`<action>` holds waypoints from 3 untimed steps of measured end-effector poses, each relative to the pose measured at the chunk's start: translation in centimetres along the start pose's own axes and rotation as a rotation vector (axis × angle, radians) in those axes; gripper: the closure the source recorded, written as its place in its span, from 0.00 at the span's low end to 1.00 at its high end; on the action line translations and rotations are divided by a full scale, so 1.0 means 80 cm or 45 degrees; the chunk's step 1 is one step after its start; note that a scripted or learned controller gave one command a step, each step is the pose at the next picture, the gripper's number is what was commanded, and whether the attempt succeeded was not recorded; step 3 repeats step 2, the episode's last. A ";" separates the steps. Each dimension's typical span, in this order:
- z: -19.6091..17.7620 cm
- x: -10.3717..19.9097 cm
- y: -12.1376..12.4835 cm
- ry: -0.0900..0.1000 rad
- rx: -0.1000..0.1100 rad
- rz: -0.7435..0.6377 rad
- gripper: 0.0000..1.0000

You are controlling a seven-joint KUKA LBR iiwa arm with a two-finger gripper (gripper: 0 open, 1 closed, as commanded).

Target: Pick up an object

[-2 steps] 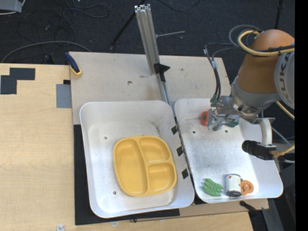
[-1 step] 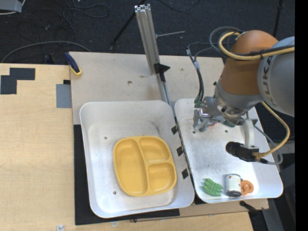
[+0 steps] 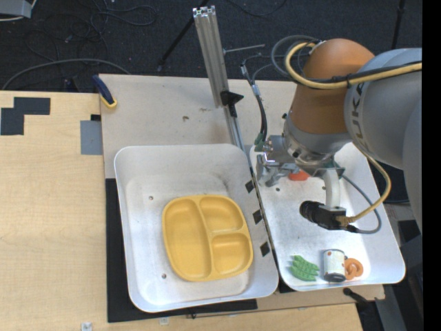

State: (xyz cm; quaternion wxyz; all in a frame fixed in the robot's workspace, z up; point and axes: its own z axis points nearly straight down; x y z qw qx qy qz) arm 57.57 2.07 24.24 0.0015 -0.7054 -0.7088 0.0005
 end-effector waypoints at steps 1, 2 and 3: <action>0.006 0.054 0.014 -0.001 -0.001 0.001 1.00; 0.005 0.052 0.013 -0.003 0.001 0.003 0.00; 0.005 0.052 0.013 -0.003 0.001 0.003 0.00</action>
